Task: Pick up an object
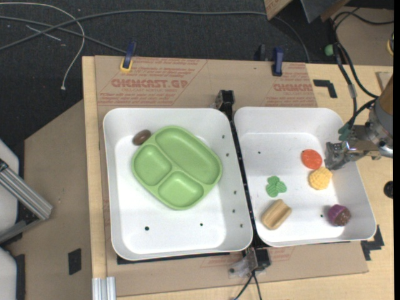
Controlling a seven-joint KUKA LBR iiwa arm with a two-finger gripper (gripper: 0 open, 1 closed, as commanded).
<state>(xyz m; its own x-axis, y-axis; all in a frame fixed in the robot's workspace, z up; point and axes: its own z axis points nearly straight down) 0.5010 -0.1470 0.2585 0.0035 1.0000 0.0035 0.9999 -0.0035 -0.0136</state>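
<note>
1. Bench w/ 2 white bins side by side; left bin [125, 186] holds a green tray [177, 166] w/ three compartments, lying slightly turned, approx. in the upper middle of the bin.
2. Brown oval object [142, 137] lies just beside the tray's upper-left corner, on the bin floor, not in a compartment.
3. Right bin [275, 130] holds five small things. Green leafy piece [275, 186] is at the left-centre; tan bread-like piece [275, 214] is just below it, near but apart.
4. Orange-red round object [312, 159] is further right, w/ a yellow bumpy object [320, 179] just below it, close, maybe touching.
5. Dark purple round object [339, 214] sits near the bin's lower-right corner, well apart from the others.
6. Gripper [335, 152] is at the right side of the right bin, just beside the orange-red object. Cannot tell how far the jaws are apart; nothing is seen between them.
</note>
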